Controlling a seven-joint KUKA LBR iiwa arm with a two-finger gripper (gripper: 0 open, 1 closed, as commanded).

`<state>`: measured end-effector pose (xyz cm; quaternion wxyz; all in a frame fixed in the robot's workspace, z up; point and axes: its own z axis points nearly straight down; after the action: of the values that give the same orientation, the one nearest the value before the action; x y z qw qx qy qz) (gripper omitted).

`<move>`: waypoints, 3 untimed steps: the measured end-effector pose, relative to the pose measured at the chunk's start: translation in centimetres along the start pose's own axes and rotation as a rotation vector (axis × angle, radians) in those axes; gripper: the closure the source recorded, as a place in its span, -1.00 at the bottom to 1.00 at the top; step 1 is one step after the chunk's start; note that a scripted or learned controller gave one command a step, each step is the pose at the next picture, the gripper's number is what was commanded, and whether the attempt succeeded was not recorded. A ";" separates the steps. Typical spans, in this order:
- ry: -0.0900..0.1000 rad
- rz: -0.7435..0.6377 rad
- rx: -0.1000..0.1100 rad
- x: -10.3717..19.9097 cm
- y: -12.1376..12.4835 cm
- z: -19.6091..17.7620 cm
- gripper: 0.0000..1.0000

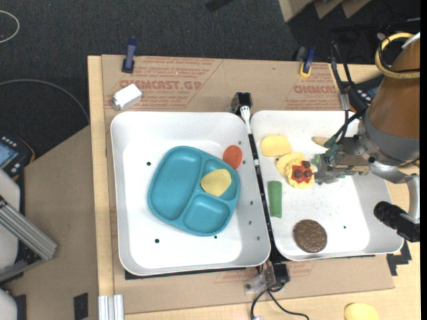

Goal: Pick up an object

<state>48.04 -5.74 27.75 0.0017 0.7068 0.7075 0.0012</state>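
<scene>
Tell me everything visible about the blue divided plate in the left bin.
The blue plate is a smooth, teal, plastic-looking tray with rounded corners and three compartments. It lies flat and turned at an angle on the floor of the left bin, near its middle. A pale yellow piece rests in its upper-right compartment; the other two compartments hold nothing. An orange piece sits against its upper-right rim. The gripper is apart from it, over the right bin.

Tool [323, 172] low, arm from right
</scene>
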 end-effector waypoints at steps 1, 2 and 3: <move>0.003 -0.003 0.008 4.2 -0.1 2.1 1.00; 0.004 -0.009 -0.010 10.8 0.1 -10.2 1.00; -0.001 0.007 0.014 5.4 0.9 -1.4 1.00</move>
<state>48.88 -0.38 29.18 -0.0029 0.7093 0.7048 -0.0041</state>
